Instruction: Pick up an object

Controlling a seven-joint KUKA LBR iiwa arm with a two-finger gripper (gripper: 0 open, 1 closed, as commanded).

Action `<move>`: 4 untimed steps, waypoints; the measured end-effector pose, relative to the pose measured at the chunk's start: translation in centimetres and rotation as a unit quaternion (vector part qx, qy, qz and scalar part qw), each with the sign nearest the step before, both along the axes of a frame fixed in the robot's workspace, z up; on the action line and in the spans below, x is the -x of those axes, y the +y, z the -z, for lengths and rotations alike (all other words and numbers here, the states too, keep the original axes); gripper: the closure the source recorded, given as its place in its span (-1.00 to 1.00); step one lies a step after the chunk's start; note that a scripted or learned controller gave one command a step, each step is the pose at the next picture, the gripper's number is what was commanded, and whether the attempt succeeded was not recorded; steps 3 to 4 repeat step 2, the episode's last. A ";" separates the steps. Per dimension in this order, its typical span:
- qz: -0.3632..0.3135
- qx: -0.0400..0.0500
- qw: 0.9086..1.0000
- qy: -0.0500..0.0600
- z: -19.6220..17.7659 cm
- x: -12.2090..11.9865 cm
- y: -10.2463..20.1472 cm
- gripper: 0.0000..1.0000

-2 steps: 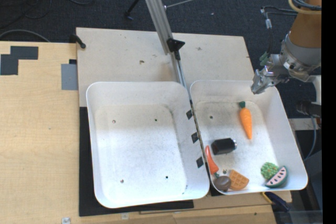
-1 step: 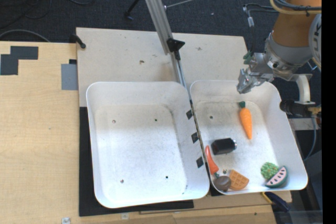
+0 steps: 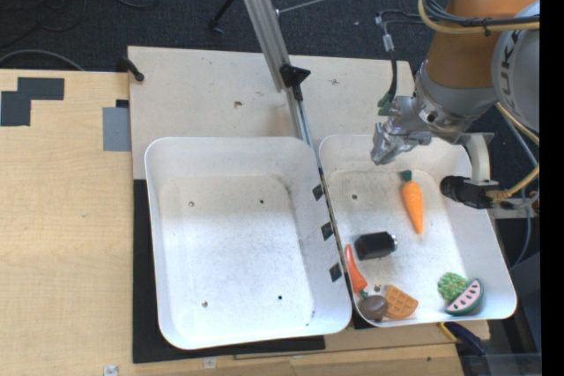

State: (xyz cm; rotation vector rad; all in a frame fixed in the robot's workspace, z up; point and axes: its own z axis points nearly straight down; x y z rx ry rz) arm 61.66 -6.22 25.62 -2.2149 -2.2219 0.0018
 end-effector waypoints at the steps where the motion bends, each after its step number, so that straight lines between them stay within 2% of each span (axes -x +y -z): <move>1: 0.000 0.000 1.000 0.001 1.2 1.4 5.0 1.00; 2: 0.000 0.000 1.000 0.001 2.9 1.5 10.2 1.00; 4: 0.000 0.000 1.000 0.001 2.9 1.5 10.2 1.00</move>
